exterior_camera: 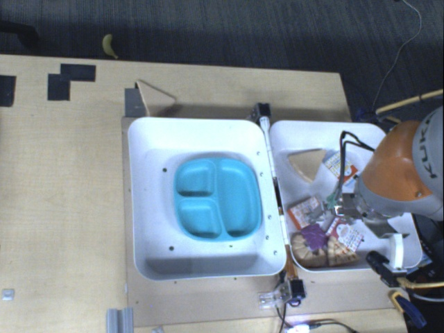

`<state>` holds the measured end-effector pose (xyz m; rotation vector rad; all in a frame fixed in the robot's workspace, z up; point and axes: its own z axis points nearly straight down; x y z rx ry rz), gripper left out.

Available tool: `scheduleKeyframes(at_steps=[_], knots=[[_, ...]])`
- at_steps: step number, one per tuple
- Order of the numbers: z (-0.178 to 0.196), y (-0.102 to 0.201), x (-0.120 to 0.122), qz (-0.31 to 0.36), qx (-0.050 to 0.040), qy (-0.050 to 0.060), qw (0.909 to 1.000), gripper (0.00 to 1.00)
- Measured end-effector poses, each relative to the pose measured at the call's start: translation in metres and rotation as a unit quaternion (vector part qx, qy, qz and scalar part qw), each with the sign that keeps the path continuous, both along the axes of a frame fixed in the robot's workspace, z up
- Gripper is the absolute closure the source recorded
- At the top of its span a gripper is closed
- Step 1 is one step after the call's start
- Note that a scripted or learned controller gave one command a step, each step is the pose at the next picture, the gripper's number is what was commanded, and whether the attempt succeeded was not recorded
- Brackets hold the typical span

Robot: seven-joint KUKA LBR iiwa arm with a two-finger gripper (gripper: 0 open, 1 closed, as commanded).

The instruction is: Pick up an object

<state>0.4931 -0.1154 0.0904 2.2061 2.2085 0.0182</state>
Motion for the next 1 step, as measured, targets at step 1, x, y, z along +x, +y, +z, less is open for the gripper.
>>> scheduleKeyframes(at_steps=[1], knots=[[0.0127,0.0020,0.0031,0.002,0.0021,-0.003,1.0000,1.00]])
